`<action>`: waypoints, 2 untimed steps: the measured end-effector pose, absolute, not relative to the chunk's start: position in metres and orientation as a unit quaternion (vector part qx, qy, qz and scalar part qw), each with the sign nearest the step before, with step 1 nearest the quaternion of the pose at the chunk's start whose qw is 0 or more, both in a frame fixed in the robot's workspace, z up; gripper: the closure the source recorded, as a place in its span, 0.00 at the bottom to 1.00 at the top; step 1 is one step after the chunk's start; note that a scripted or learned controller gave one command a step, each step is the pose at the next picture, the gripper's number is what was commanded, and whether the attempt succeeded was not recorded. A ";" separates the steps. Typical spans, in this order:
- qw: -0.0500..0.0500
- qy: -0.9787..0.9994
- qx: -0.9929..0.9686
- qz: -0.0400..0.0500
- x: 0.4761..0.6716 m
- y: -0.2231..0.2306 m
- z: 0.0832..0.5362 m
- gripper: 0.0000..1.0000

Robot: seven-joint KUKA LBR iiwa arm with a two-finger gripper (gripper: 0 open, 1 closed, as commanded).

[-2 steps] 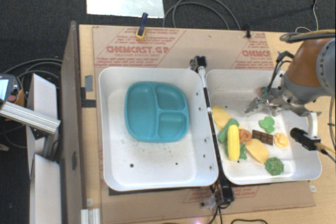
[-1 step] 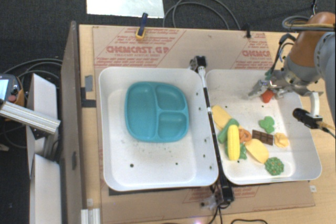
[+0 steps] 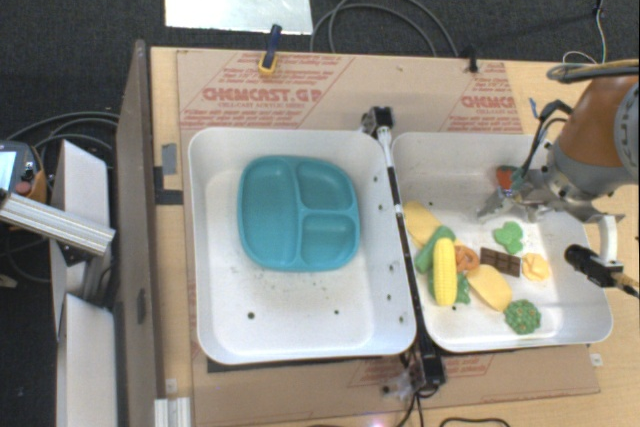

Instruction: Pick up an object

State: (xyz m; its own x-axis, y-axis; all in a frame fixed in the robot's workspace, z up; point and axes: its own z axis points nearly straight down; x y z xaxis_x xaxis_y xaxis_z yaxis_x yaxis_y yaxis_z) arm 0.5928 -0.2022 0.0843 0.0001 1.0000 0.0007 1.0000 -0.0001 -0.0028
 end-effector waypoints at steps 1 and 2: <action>-0.004 -0.710 -0.704 -0.003 0.665 -0.186 0.086 0.00; -0.004 -0.710 -0.704 -0.001 0.663 -0.188 0.097 1.00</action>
